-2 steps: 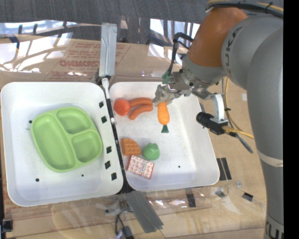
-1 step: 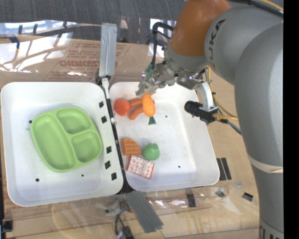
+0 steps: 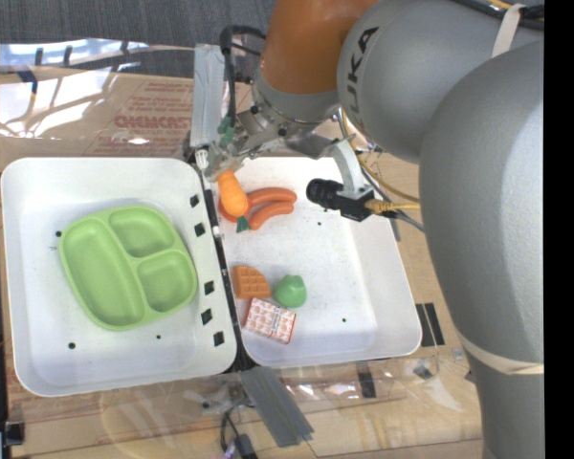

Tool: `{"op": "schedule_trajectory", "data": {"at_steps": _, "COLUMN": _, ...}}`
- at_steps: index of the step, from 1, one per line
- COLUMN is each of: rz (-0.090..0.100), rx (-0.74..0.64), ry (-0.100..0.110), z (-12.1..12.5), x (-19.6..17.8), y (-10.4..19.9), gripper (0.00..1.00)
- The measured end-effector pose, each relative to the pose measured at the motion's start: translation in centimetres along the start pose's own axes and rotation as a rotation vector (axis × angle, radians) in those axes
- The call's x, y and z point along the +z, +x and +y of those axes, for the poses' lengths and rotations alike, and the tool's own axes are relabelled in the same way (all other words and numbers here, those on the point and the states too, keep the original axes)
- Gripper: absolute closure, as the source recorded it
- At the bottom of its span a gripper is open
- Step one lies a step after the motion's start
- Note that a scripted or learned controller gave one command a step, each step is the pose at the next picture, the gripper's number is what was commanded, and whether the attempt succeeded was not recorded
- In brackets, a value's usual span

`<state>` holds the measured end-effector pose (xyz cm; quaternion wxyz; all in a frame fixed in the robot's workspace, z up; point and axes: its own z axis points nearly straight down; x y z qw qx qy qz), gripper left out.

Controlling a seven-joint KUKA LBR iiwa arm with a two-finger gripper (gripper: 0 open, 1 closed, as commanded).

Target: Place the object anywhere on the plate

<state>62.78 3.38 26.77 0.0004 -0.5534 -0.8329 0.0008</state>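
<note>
Hand (image 3: 231, 151) at right bin's (image 3: 364, 295) far-left corner over carrot (image 3: 232, 197), grip state unclear; centre on carrot, clear of sausages (image 3: 268, 207).

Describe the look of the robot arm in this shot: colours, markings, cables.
The arm has bulky, rounded grey casings with dark KUKA lettering, and a glossy orange band above the wrist. Black and yellow cables run along its top. A small black cylindrical fitting projects near the wrist.
</note>
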Motion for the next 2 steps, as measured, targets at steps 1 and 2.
{"op": "schedule_trajectory", "data": {"at_steps": 1, "rz": 0.002, "rx": -0.119, "ry": 0.005, "z": -1.2, "x": 9.96, "y": 9.4, "gripper": 1.0}}
{"op": "schedule_trajectory", "data": {"at_steps": 2, "rz": 0.001, "rx": -0.117, "ry": 0.003, "z": -1.17, "x": 9.87, "y": 9.3, "gripper": 0.0}}
